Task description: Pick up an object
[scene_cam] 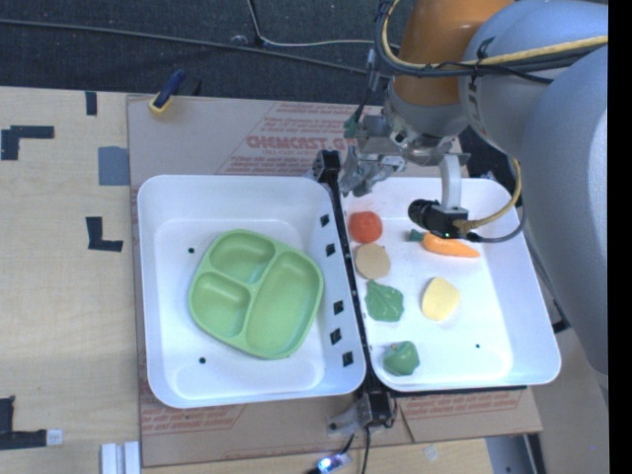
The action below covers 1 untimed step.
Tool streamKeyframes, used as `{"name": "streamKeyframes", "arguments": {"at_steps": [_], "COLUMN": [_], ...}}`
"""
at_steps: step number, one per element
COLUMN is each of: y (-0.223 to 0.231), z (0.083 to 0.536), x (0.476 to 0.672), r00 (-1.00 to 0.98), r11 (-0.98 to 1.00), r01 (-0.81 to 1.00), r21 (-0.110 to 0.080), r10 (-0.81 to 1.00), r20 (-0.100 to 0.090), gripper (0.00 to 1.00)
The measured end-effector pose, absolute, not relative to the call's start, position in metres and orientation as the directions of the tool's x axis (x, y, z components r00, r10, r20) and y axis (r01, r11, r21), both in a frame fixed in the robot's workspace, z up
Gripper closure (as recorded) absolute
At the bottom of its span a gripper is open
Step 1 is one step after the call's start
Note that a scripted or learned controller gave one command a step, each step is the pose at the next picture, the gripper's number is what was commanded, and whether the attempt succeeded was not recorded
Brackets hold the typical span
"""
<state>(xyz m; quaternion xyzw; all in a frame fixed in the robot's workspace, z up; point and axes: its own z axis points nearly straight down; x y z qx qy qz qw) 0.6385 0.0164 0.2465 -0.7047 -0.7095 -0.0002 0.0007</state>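
Observation:
The right bin (513, 354) holds a red tomato (365, 226), a beige round piece (372, 261), a green leafy piece (384, 301), a yellow lemon-like piece (440, 298), an orange carrot (451, 247) and a dark green piece (401, 358). My gripper (363, 174) hangs above the back left corner of that bin, just behind the tomato. Nothing shows between its fingers.
A green divided plate (257, 292) lies in the left bin (163, 265). The divider wall between the bins (343, 294) carries black clips. A yellow and blue clamp (166, 94) sits at the bench's back left.

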Motion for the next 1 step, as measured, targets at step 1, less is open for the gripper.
{"name": "streamKeyframes", "arguments": {"at_steps": [1], "y": [0.0734], "z": [0.2299], "x": [0.6406], "r00": [-0.006], "r11": [0.006], "r01": [1.0], "r21": [-0.003], "r10": [1.0], "r20": [0.0], "gripper": [1.0]}}
